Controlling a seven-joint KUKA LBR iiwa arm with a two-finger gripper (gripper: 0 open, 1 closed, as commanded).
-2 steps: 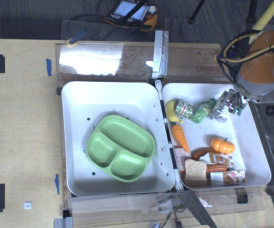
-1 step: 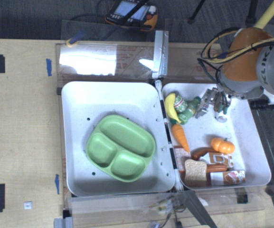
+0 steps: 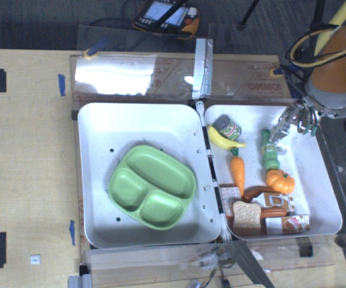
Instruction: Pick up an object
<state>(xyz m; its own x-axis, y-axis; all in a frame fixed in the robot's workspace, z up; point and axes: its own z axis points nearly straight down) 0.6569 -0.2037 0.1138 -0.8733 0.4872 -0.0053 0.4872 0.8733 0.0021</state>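
The right bin (image 3: 325, 179) holds several toy foods: a yellow banana (image 3: 225, 140), a small grey and green can (image 3: 227, 126), an orange carrot (image 3: 238, 173), a green bottle (image 3: 270, 155), an orange pumpkin-like fruit (image 3: 280, 182), a brown sausage (image 3: 255, 192) and a slice of bread (image 3: 247, 216). My gripper (image 3: 280, 132) hangs over the bin's far right part, tilted down to the left. Its tip is just above the top of the green bottle. Nothing is visibly carried.
A green divided plate (image 3: 153, 186) lies in the left bin (image 3: 95, 161). A flat packet (image 3: 292, 223) and a red-striped item (image 3: 274, 203) lie at the right bin's near edge. A metal divider (image 3: 202, 71) stands behind the bins, with a handheld controller (image 3: 164, 15) beyond it.
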